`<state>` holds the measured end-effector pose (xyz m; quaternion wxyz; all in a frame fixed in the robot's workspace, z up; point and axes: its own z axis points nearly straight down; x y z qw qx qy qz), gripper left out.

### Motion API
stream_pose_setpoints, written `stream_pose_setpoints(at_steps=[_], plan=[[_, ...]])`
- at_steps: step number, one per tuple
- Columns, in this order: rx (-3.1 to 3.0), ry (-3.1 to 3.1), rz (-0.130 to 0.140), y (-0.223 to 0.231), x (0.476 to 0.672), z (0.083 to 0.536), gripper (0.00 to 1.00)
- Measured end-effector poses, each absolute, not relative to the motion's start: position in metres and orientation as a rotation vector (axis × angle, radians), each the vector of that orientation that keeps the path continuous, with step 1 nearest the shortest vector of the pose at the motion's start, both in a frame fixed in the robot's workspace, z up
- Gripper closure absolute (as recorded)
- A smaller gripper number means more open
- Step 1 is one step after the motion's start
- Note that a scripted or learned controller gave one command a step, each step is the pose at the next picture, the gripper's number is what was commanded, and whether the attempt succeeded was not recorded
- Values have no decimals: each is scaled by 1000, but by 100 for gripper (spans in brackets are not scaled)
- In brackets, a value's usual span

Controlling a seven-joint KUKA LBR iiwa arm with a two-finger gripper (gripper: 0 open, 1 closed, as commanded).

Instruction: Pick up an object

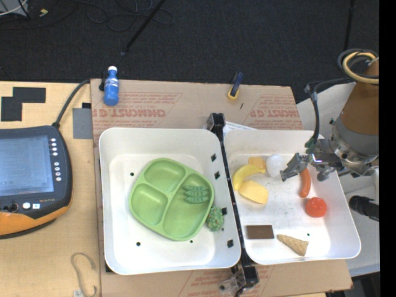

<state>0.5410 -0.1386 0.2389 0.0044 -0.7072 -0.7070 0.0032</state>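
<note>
The right bin point(346, 240) holds a yellow banana point(243, 176), a white egg point(273, 164), a yellow wedge point(254, 193), an orange-red sausage point(305, 182), a red tomato point(316, 207), a brown block point(259, 232) and a tan cone point(293, 244). My gripper point(307, 171) hangs low over the bin's upper right part, open. Its dark fingers spread to either side of the sausage's upper end, one finger point(290, 171) to the left and the other to the right. Neither finger visibly presses on the sausage.
The left bin point(117, 240) carries a green divided plate point(162, 198) with a green pea pod point(197, 193) on it and a broccoli piece point(215, 218) at its edge. A blue bottle point(111, 86) and a yellow clamp point(235, 86) lie on the cardboard behind. A tablet point(31, 172) sits at far left.
</note>
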Motion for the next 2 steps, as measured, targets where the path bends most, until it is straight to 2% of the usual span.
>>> stream_pose_setpoints(at_steps=[1, 2], plan=[[-2220, -2222, 1, -139, 543, 243, 0], [-2213, -2217, 8, -136, 537, 180, 0]])
